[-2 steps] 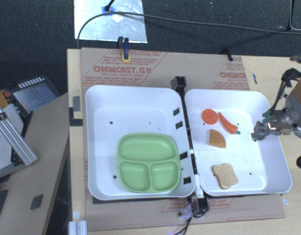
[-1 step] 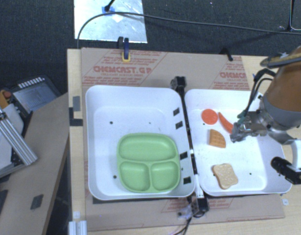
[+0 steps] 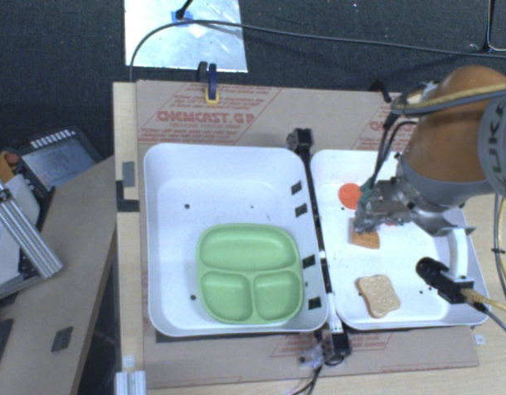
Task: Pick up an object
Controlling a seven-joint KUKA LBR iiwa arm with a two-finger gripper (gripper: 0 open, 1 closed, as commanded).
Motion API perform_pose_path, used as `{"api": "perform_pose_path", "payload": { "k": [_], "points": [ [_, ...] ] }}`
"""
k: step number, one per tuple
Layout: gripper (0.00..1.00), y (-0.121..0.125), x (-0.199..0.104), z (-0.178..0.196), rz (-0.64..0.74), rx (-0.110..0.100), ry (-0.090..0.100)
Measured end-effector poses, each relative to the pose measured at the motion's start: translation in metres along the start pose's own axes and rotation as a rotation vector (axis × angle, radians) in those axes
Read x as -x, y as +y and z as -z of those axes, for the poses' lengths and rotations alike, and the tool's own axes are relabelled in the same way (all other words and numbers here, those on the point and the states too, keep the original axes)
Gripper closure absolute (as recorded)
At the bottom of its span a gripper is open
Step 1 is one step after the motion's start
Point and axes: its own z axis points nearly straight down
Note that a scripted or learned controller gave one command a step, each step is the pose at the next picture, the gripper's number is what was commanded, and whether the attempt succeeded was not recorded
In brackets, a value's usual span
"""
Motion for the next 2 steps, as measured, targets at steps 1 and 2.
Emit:
{"api": "perform_pose_path", "payload": {
  "k": [1,2],
  "points": [
    [1.0,0.003,-0.059,0.0,0.0,0.0,0.0],
    [1.0,-0.005,-0.117,-0.01,0.0,-0.002,0.0]
  ]
}}
